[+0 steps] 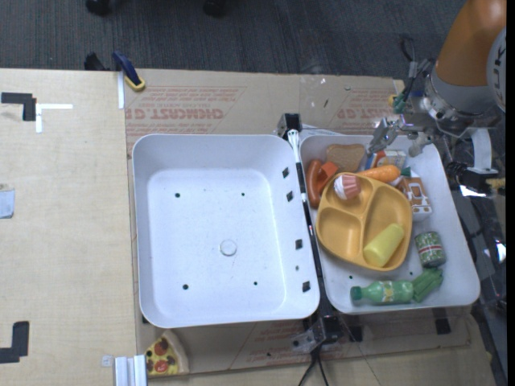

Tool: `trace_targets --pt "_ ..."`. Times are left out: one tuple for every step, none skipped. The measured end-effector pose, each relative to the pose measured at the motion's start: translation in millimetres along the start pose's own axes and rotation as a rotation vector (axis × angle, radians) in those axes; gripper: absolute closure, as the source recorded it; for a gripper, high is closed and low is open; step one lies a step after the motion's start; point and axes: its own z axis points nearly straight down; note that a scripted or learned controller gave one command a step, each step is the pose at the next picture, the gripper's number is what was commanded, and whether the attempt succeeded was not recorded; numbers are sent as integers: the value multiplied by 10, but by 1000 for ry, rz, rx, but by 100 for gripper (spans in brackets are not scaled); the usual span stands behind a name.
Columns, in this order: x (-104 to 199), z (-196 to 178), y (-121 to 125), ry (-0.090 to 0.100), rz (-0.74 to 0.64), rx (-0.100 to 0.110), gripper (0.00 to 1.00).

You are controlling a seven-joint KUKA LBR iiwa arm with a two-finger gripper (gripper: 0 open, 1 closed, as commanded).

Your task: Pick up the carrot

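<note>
Hovering over the far end of the right bin (459, 284), gripper (385, 139): metal fingers (378, 141) point down-left, too small and blurred to tell their spread; nothing is visibly between them.

Carrot (381, 174): orange, tapered, smooth; lies just below the fingertips on the far rim of the yellow divided plate (354, 236), partly hidden by it.

Plate contents: a red-and-white rounded item (346, 186), unclear; a yellow cylindrical block (384, 244).

Around the plate: tan bread-like slice (346, 156), half covered; orange cup (322, 175); small printed carton (417, 195), writing illegible; green-labelled can (430, 249); green plastic bottle (386, 293) lying flat.

Left bin (161, 296): white, shallow, a small disc (228, 248) at centre.

Cardboard sheet (201, 103) on the tabletop (56, 240): red print, mirrored, unreadable. Toy pizza slice (162, 355), near edge, part-hidden by the bin.
</note>
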Motion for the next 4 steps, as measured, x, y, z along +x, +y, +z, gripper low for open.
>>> trace_targets --pt "-308 1191 169 -1 -74 -1 0" --pt "-318 1038 202 -4 -76 -11 100" --pt "-234 1204 -573 -6 -406 -16 100" --pt "-242 1101 -554 -8 -402 -21 100"
